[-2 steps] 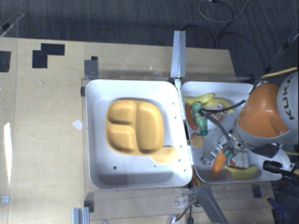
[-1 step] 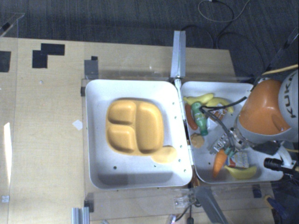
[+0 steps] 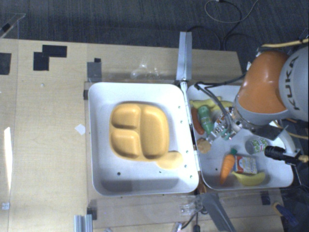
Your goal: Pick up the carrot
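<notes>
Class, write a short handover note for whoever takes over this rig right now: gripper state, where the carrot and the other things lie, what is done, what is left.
Gripper: hovering over the right bin, above the carrot; whether it is open or shut cannot be made out, and nothing is seen in it.
Carrot: lying in the right bin, near its front, beside a small red and white packet and a banana.
Left bin: holds a yellow divided tray.
Done: arm brought over the right bin.
Left: descend onto the carrot, grasp it, lift it.
</notes>
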Tool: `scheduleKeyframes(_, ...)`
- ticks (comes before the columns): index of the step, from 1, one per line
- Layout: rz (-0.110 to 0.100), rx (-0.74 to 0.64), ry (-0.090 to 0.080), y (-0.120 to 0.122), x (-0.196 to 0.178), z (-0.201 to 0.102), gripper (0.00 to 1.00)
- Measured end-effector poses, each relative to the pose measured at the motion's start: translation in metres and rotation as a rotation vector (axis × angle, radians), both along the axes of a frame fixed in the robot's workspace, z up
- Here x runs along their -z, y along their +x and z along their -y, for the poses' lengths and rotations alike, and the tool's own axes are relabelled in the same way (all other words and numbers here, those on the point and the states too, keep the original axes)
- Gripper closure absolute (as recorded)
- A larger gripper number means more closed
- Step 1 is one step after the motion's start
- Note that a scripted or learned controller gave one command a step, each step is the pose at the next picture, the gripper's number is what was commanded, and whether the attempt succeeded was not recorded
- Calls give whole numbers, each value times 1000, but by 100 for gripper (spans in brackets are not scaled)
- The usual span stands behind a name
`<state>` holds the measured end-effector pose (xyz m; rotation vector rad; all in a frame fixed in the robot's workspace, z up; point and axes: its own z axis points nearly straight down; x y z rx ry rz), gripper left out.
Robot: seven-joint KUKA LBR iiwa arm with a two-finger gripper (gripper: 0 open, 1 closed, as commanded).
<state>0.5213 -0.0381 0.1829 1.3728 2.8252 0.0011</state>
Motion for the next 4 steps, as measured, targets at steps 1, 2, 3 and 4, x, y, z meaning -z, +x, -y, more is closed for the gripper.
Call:
scheduleKeyframes(1, -1, 0, 0, 0, 0, 0, 0)
scheduleKeyframes(2, -3, 91, 0, -16, 68, 59, 0)
scheduleKeyframes(3, 2, -446, -1, -32, 0, 12, 0)
scheduleKeyframes(4, 1, -469, 0, -17, 0, -8, 0)
